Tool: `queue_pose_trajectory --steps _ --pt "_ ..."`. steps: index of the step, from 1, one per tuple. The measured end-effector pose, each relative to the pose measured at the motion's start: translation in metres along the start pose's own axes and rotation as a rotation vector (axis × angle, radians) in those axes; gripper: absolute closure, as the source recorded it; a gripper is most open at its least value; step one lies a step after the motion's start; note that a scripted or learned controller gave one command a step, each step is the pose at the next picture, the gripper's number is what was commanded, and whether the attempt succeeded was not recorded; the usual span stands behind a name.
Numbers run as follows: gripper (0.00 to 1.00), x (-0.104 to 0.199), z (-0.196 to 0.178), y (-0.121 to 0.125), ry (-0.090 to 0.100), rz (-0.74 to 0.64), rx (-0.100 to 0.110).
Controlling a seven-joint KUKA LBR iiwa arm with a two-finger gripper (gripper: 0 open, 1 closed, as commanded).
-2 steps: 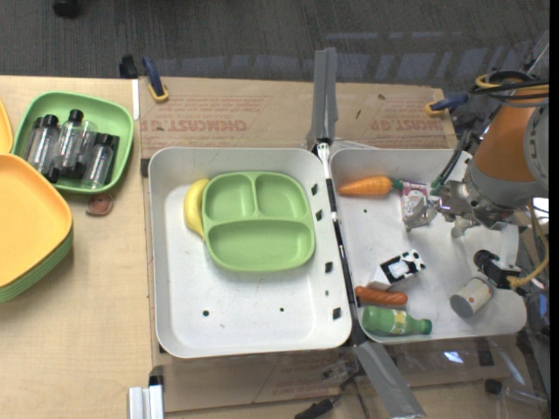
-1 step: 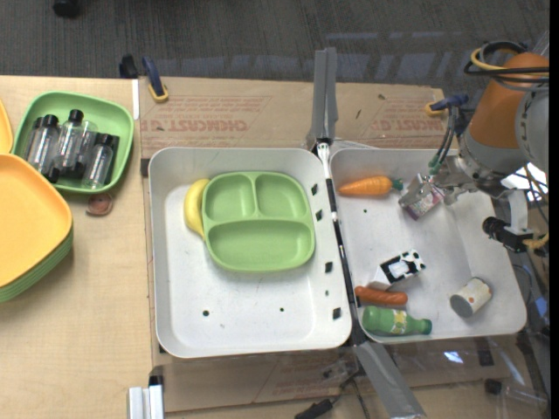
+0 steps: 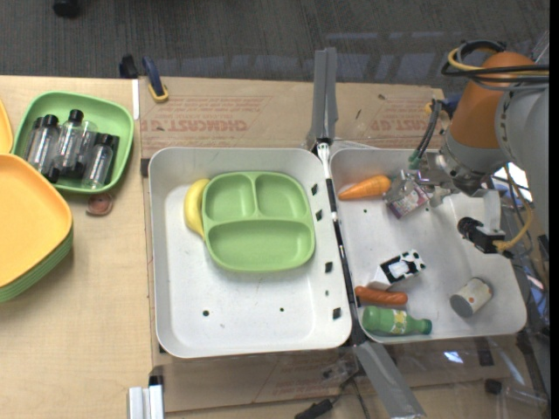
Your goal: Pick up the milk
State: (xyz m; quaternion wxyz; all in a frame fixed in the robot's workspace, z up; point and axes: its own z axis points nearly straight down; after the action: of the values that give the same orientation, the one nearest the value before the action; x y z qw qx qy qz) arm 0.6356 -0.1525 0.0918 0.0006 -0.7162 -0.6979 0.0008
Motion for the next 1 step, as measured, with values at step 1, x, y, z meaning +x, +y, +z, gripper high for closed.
queue_pose_trajectory --steps 1 --pt "0.00 0.0025 0.0011 -0.0034 0.000 0.066 0.001"
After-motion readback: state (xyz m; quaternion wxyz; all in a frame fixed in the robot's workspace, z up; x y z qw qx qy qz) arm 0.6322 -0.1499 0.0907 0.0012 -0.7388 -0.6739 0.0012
